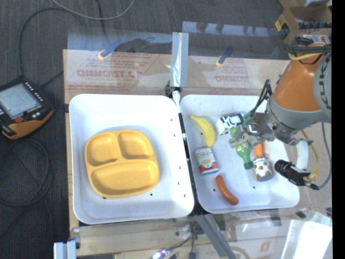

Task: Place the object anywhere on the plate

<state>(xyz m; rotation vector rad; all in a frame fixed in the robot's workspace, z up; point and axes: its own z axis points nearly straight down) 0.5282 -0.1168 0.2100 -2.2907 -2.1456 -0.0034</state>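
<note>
Yellow divided plate (122, 162) centred in left bin (81, 198). Right bin (280, 201) holding banana (205, 129), small can (206, 161), sausage (227, 190), green bottle (243, 151), other small items. Gripper (253, 129) low over bottle cluster at bin's right side; grip state impossible to tell.

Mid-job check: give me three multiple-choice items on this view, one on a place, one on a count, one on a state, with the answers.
1. Where is the yellow plate?
A. In the left bin
B. In the right bin
C. On the floor

2. How many compartments does the plate have?
A. Two
B. Three
C. Five

3. How does the banana lie?
A. On the plate
B. Loose in the right bin
C. Hanging from the arm

Answers:
1 A, it sits in the middle of the left bin.
2 B, two small above, one wide below.
3 B, it lies on the bin floor, left of the gripper.
</note>
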